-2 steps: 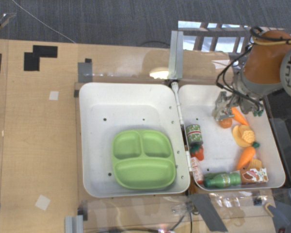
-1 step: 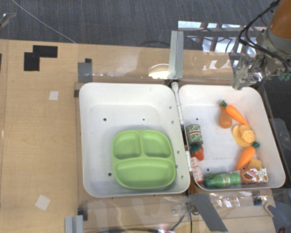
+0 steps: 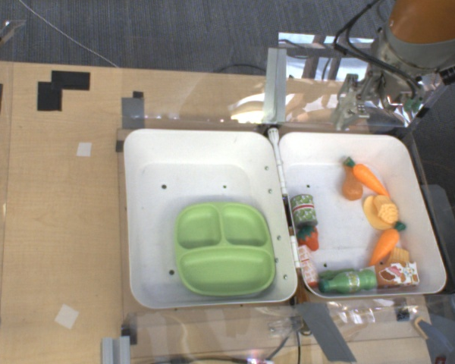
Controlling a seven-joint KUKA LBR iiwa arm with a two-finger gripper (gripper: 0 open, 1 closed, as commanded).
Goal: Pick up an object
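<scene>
**Arm parked above the right bin**

Camera view: the gripper hung over the right bin's far rim, clear of the toys; its grip could not be told. Likely picks lay along that bin's edges: carrot, bottle, can. The tray sat in the left bin.

Green tray, seemingly orange carrots
</scene>
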